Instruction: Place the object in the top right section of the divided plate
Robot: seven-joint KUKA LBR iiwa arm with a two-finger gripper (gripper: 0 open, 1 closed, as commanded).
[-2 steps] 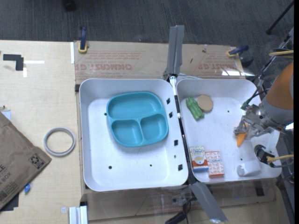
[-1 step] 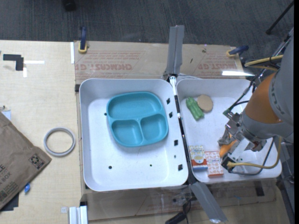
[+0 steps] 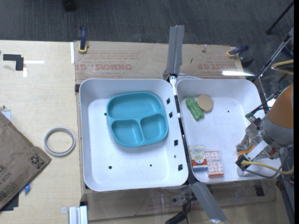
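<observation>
Teal divided plate [image 3: 137,119] bare in left bin [image 3: 88,139]. Hand [image 3: 250,148] at right bin's [image 3: 224,125] right edge, state unreadable. Pre-grasp step; next: pick green object [image 3: 194,109] at far left.

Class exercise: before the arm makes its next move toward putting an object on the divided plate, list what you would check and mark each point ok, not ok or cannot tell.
1. Blue divided plate lies flat in the left bin: ok.
2. All its sections are bare: ok.
3. Objects wait in the right bin: green item, tan disc, two small boxes: ok.
4. Which object is meant: cannot tell.
5. Gripper at the right bin's right edge, grasping something: cannot tell.
</observation>
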